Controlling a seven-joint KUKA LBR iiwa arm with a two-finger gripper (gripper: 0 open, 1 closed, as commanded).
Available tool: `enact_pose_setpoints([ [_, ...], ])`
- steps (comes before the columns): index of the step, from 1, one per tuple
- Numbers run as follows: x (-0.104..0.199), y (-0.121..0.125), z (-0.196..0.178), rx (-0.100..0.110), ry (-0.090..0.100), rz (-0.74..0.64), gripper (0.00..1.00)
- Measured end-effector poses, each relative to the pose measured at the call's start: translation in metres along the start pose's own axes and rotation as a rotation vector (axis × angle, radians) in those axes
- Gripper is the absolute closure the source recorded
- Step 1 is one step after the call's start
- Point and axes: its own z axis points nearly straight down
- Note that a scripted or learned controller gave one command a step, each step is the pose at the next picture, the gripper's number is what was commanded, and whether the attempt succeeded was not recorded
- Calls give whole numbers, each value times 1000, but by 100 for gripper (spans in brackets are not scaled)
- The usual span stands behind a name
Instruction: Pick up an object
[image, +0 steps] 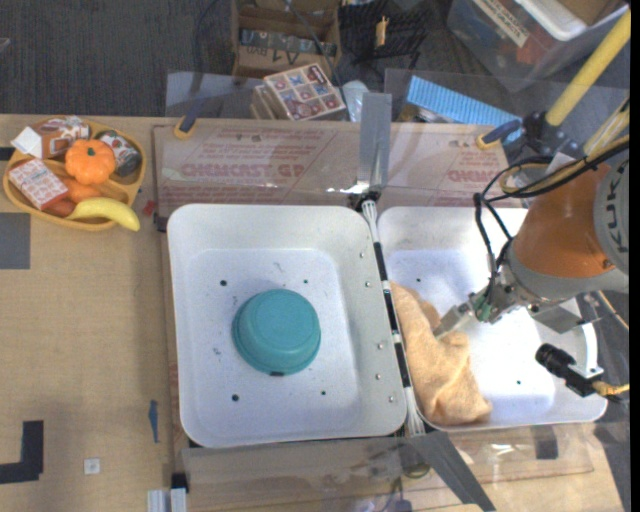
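Two white bins (190, 300) side by side — left one bearing an upturned teal bowl (277, 331), right one an orange cloth (445, 370) heaped against its left wall. Gripper (455, 318) lowered from the right onto the cloth's far edge, presumably for a grasp — jaw spread impossible to judge. Cardboard lettering beyond too blurred for reading.

two white bins (200, 250), one teal bowl (277, 331), one cloth (445, 365)
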Motion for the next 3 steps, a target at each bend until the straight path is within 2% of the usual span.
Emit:
enact_pose_setpoints([
  [1,32,-15,-1,-1,-4,40,0],
  [2,32,-14,-11,-5,-2,43,100],
  [3,31,-15,-11,-4,-2,43,0],
])
